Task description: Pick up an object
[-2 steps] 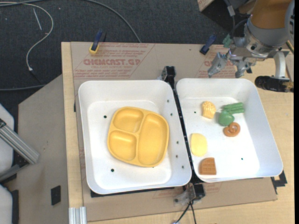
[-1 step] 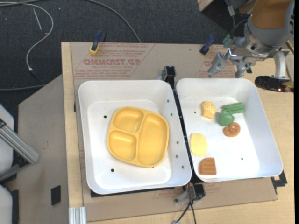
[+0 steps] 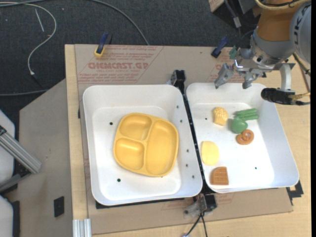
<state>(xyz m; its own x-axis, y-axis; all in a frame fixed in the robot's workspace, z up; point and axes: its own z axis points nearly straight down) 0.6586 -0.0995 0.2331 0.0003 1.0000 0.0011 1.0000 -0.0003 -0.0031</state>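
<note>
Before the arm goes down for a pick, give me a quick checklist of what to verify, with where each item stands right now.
1. Pincer holds nothing: ok, fingers spread and nothing between them.
2. Pincer above a target: not ok, it hangs over the far rim of the right bin, short of the toys.
3. Targets in the right bin: ok, corn piece, green vegetable, brown round piece, pale yellow piece, brown waffle.
4. Targets spaced apart: not ok, green vegetable touches the brown round piece.
5. Yellow divided plate lies in the left bin: ok.
</note>
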